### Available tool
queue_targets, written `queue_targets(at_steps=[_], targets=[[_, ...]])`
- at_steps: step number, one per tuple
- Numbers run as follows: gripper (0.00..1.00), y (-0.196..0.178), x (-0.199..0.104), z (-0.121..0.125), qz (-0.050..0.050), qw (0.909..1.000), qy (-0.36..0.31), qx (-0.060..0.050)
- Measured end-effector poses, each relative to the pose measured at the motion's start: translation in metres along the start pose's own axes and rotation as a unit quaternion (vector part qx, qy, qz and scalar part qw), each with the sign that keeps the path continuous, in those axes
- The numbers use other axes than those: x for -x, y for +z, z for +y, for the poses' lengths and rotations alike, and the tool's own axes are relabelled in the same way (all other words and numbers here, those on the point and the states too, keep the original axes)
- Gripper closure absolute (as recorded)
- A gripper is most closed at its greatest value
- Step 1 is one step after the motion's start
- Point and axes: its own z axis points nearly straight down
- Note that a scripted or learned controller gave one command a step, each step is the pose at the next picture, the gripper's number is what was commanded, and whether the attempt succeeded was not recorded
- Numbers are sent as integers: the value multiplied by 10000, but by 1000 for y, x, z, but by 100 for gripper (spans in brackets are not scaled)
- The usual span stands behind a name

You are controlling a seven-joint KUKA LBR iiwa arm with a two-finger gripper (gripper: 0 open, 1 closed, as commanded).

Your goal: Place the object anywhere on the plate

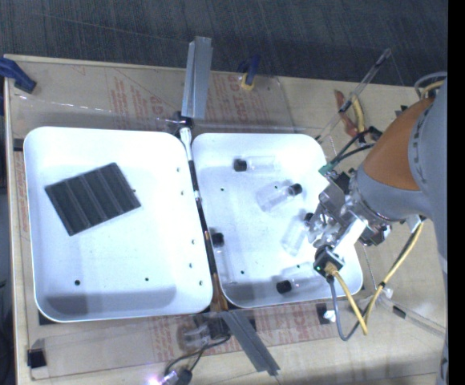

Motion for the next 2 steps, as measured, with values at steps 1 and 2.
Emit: queue_targets(at_steps=[1, 2], targets=[[100, -37, -91, -29, -1, 9781, 2080, 8], [100, 21, -171, -34, -10, 9748, 2232, 0]])
